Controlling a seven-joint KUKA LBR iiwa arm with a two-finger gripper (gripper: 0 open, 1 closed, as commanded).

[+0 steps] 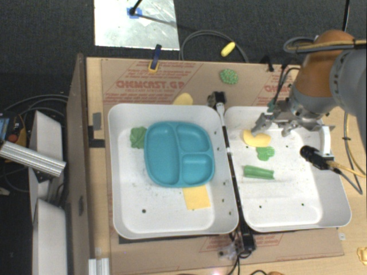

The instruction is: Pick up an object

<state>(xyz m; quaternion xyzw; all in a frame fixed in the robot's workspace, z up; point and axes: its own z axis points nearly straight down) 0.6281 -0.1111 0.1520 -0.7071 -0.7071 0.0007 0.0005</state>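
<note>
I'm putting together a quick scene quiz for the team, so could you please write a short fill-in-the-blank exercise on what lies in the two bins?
1. The blue divided plate lies in the ____ bin.
2. The square slice just below that plate is ____ in colour.
3. The gripper hovers over the ____ bin, near the pale yellow piece.
4. The long bean-like piece in the right bin is ____ in colour.

Missing words: left; yellow; right; green

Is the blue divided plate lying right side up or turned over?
Right side up: the blue divided plate shows its three hollow compartments facing upward in the left bin.
</note>
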